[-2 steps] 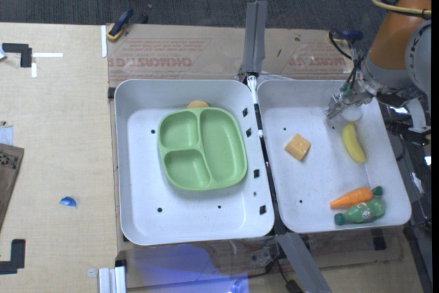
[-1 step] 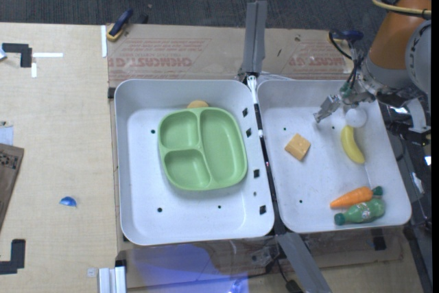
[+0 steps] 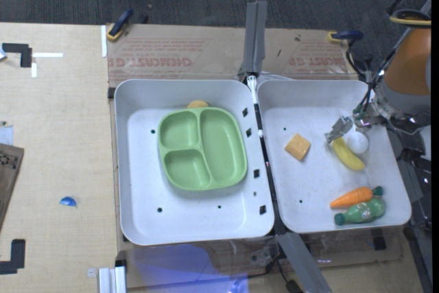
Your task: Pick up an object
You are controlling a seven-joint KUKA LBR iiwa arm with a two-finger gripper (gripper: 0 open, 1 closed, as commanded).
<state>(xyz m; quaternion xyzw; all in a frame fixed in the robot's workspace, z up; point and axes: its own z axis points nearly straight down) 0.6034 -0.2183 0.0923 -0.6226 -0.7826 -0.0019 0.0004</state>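
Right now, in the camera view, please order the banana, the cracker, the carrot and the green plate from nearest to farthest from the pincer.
From the pincer:
1. Banana, just below it.
2. Cracker, to its left.
3. Carrot, lower in the right bin.
4. Green plate, in the left bin.

Yellow banana (image 3: 348, 154) lies flat in right bin (image 3: 302, 182).

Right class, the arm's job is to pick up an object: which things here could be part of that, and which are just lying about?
Part of the job:
end effector
banana
white egg
cheese block
carrot
green bottle
green divided plate
right bin
left bin

Just lying about:
blue clamps
small blue piece
cardboard sheet
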